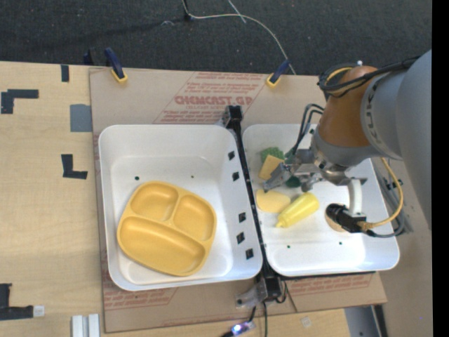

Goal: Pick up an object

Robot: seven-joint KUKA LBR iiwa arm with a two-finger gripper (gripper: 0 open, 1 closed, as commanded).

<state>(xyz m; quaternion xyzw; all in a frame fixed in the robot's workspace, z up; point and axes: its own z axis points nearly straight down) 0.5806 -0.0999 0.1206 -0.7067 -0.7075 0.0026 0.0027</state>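
Right bin (365,258): we log a shallow white tray holding a yellow corn-cob-shaped toy (297,210), a pale yellow flat oval piece (271,201), a yellow wedge-shaped block (271,166) and a green leafy item (272,153).
Corn toy axis: we read it lying slantwise, one end near-left, the other far-right.
Left bin (112,153): we note a yellow three-compartment plastic plate (166,227).
Gripper (291,175): low over the wedge block and oval piece, at the right bin's far-left part.
Fingers: we cannot tell their state.
Obscured: the green item is partly hidden by the wedge block.
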